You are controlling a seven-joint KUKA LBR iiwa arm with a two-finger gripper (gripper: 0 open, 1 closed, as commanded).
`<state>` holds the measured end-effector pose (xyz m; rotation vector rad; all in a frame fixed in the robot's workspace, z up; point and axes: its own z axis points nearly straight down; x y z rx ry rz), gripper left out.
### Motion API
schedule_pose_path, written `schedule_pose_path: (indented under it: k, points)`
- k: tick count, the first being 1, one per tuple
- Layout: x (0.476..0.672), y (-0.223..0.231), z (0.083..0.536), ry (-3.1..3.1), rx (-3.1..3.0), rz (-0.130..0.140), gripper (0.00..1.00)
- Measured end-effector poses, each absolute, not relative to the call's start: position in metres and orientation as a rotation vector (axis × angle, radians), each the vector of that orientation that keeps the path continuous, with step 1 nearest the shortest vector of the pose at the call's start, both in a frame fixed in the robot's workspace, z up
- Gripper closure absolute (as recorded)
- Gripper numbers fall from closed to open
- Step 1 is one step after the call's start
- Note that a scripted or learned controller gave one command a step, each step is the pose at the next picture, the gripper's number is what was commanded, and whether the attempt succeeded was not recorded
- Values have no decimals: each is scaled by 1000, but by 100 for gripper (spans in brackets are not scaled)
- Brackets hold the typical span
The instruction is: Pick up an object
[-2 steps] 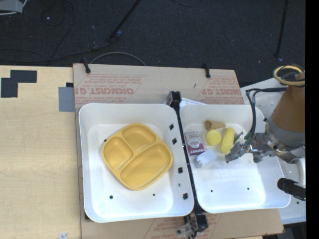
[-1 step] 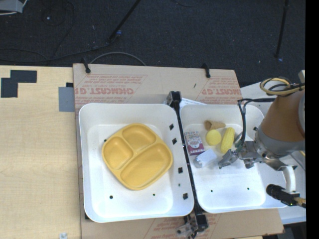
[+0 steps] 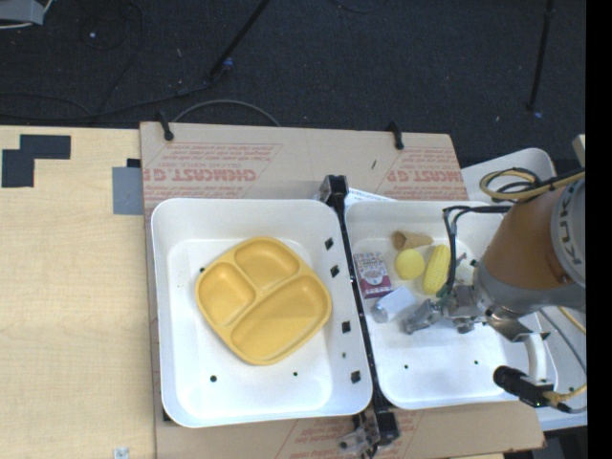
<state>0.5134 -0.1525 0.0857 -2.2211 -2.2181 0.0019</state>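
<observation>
The right bin (image 3: 449, 381) holds several small objects near its far left corner. A yellow ball (image 3: 409, 264) lies beside a yellow corn cob (image 3: 437, 269). A small brown piece (image 3: 403, 241) sits just behind them. Against the divider lies a small dark red packet (image 3: 371, 270), with a pale grey object (image 3: 385, 305) in front of it. My gripper (image 3: 415, 319) hangs low over the bin, just right of the grey object and in front of the ball and corn. Nothing shows held in it.
The left bin (image 3: 182, 352) holds a yellow divided plate (image 3: 264, 299). A black divider (image 3: 350, 295) runs between the bins. The grey arm with its orange band (image 3: 526, 247) covers the right bin's right side. Cables (image 3: 512, 180) lie behind it.
</observation>
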Motion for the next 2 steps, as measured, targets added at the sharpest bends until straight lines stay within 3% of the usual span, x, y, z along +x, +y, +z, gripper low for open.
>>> schedule_pose_path:
  k: [1,2]
  points:
    - [514,-153,98,-2215,-2224,1,100]
    - [511,-159,142,-2217,-2227,0,100]
